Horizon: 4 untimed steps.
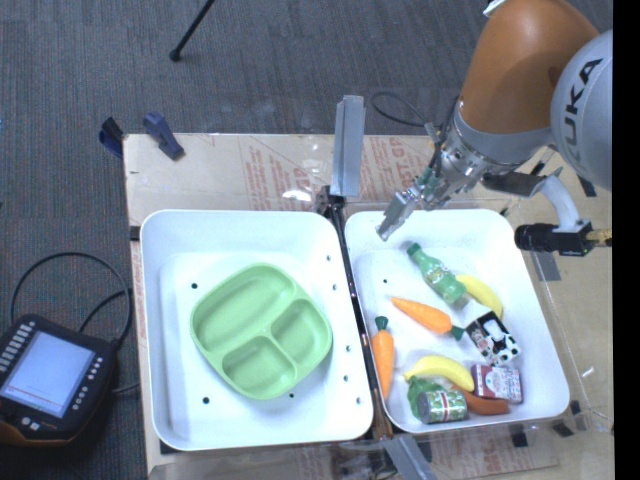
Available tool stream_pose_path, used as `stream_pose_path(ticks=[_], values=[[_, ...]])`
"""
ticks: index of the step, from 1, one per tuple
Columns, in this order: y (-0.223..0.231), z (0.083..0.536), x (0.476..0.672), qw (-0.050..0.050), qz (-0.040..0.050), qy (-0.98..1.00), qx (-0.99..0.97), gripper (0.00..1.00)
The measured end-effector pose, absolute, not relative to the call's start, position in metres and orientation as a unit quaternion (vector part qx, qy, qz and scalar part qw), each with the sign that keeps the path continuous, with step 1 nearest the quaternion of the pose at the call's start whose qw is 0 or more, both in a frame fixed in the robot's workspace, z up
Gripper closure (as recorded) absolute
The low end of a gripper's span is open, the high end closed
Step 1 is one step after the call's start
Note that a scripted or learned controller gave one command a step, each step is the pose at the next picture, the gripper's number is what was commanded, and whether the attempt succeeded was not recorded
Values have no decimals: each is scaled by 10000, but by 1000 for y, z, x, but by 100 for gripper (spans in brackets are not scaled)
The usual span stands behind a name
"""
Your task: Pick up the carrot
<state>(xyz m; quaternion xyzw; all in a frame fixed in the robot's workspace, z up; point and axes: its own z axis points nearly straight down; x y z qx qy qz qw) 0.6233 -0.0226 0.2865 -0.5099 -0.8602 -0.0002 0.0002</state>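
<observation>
Two carrots lie in the right bin (520,258): one carrot (424,315) mid-bin, another (383,360) by its left wall. The gripper (398,218) hovers at the far-left corner; whether it is apart or together I cannot tell. Approach stage; next, descend onto one.

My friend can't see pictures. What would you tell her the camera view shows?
A grey and orange robot arm holds its gripper above the right bin, which contains two carrots, bananas, a green bottle and a can. The left bin holds a green divided plate.
</observation>
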Motion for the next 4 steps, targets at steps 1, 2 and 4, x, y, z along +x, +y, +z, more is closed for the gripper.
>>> stream_pose_path(ticks=[1,2,4], values=[[-39,186,512,29,10,-8647,-5023,0],[-99,86,537,21,-2,-9301,-3673,0],[-206,88,594,27,-44,-8937,-4487,0]])
